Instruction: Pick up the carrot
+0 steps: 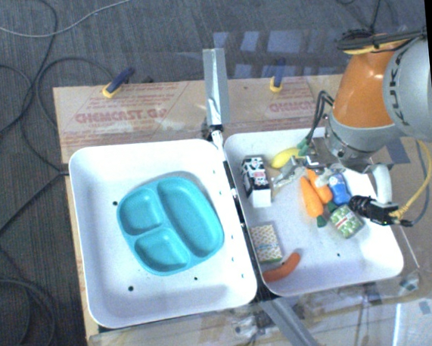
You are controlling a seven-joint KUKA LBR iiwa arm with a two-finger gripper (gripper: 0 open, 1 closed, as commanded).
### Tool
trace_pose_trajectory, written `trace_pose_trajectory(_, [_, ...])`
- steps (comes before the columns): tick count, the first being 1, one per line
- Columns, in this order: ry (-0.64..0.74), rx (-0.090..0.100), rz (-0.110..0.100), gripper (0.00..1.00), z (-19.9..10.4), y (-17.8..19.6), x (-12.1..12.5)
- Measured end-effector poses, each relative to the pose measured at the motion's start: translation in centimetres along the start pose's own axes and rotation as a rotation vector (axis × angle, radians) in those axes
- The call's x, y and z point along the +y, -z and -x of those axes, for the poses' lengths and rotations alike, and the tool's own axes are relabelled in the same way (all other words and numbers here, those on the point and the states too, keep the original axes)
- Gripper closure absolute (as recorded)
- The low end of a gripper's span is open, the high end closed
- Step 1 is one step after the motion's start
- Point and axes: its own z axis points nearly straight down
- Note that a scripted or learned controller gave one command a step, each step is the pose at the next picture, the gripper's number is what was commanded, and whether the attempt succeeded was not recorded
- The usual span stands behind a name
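Bench (141, 107): brown board under two shallow white bins set side by side.
Left bin (106, 293): holds one blue plate.
Right bin (377, 263): holds the small items; the arm reaches over its upper right corner.
Arm (379, 88): grey with an orange band, entering from the right.
Blue plate (171, 222): three compartments, lying tilted near the middle of the left bin.
Gripper (323, 167): low over the upper middle of the right bin; whether it is apart or together cannot be told.
Carrot (311, 197): orange, lying roughly lengthwise in the right bin, just below the gripper, its upper end touching or nearly touching it; not seen between any fingers.
Sausage (281, 267): red-brown, curved, at the bin's lower left.
Banana (284, 156): yellow, left of the gripper.
Green jar (345, 220): just right of the carrot's lower end.
Patterned sponge (265, 241): above the sausage.
Black-and-white carton (256, 178): near the bin's left wall.
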Motion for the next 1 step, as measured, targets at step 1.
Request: trace_pose_trajectory(1, [-0.014, -0.001, 0.0, 0.0, -8.49, 7.31, -7.72])
